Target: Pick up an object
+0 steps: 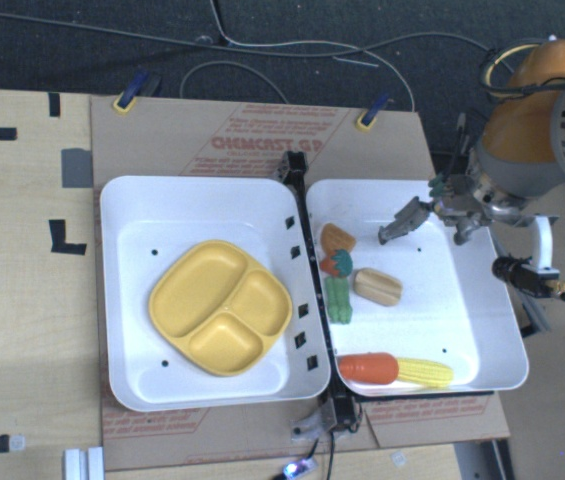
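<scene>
Tool (402, 230) (jaw state unclear) hovers just right of the orange piece (338, 238)

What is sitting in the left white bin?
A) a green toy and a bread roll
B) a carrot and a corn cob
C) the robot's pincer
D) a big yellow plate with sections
D: the yellow sectioned plate lies in the left bin, while the carrot, the corn cob, the green toy and the bread roll lie in the right bin.
</scene>
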Robot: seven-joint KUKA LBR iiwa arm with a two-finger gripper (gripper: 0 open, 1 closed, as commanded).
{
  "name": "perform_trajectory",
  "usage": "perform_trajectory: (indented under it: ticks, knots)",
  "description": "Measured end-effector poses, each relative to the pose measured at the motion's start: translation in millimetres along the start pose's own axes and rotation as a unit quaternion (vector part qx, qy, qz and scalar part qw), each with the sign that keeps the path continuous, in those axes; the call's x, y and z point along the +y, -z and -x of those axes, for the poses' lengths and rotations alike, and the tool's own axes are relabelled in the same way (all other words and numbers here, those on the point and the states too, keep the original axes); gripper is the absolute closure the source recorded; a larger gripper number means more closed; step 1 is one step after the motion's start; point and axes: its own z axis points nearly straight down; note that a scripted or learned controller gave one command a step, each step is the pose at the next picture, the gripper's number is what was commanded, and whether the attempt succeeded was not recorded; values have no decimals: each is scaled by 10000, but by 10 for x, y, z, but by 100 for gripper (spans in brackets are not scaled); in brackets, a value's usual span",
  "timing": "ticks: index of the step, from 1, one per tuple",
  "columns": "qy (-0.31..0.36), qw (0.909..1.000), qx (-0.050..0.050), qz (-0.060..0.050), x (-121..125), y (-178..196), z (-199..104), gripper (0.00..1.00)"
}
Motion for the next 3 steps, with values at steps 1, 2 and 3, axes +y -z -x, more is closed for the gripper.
perform_trajectory:
  ticks: [1, 2, 3]
  knots:
    - [13, 10000, -8, 44, 21, 50, -2, 0]
    - [9, 10000, -7, 12, -11, -633, -28, 0]
    - [8, 10000, -7, 16, -51, -1117, -44, 0]
